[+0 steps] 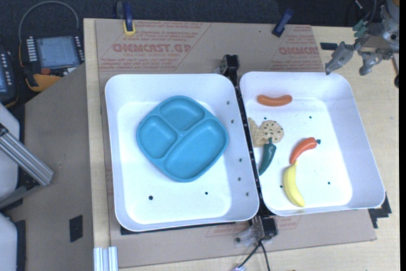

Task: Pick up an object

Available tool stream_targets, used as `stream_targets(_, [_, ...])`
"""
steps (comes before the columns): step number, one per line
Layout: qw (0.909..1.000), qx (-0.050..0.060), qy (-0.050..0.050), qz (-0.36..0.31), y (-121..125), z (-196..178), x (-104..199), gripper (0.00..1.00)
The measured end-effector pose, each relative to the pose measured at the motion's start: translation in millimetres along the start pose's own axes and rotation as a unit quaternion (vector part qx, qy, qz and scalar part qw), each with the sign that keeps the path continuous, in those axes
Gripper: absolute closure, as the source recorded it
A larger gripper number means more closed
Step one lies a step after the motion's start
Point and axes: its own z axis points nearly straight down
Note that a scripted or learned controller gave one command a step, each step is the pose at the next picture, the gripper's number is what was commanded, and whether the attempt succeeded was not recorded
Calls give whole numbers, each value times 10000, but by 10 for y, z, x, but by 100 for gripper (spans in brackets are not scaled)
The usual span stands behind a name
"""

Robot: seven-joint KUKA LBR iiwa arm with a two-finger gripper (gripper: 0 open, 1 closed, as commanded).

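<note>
Hovering above the far right corner of the right bin (365, 155), the gripper (351, 60) has its jaws spread wide and holds nothing. The sausage (274, 99), pepper (302, 149), banana (292, 185), chili (267, 158) and cookie (268, 131) lie well apart from it. The plate (183, 138) sits in the left bin (124, 155).

Blue divided plate (183, 137): smooth plastic, soft sheen.
White bins (127, 200): smooth, matt plastic.
Banana (292, 185): glossy plastic look.
Hot dog (274, 99): shiny, smooth.
Bench board (190, 41): matt brown paper facing, red print.
</note>
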Motion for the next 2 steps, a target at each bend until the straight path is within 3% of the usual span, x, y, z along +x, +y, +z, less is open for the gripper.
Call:
stream_targets(1, [10000,-72,-17,-17,23,-94,10,0])
stream_targets(2, [10000,-39,-8,-13,7,537,-26,0])
